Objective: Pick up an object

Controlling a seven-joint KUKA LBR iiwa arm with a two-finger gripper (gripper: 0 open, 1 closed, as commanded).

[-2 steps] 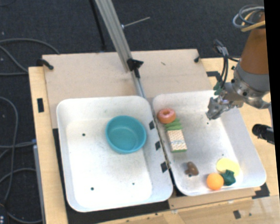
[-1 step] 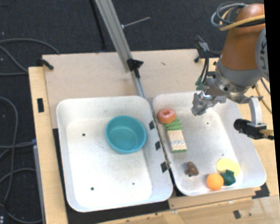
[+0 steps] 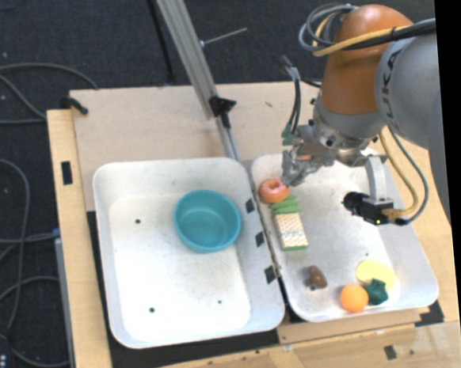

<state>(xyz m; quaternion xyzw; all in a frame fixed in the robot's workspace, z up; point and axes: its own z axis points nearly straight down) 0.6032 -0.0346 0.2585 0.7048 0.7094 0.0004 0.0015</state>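
Gripper (image 3: 291,172) poised over a pink ring-shaped object (image 3: 274,190) at the upper left corner of the right bin (image 3: 410,240).

The pink ring-shaped object is seen lying on the bin floor against the left wall, just beside the gripper's tip; whether it is touched, and whether the fingers are apart or together, cannot be told from this angle. Just below the ring, a small green piece (image 3: 285,207) and a pale patterned block (image 3: 291,231) are laid in a line along the same wall. Farther down, a small brown object (image 3: 314,277) is found near the bin's middle, and an orange ball (image 3: 353,297), a dark green object (image 3: 376,291) and a yellow object (image 3: 374,271) are clustered close together at the lower right corner. In the left bin (image 3: 136,298), a teal bowl (image 3: 207,220) is set upright. A slanted metal rail (image 3: 191,59) is mounted behind the bins.
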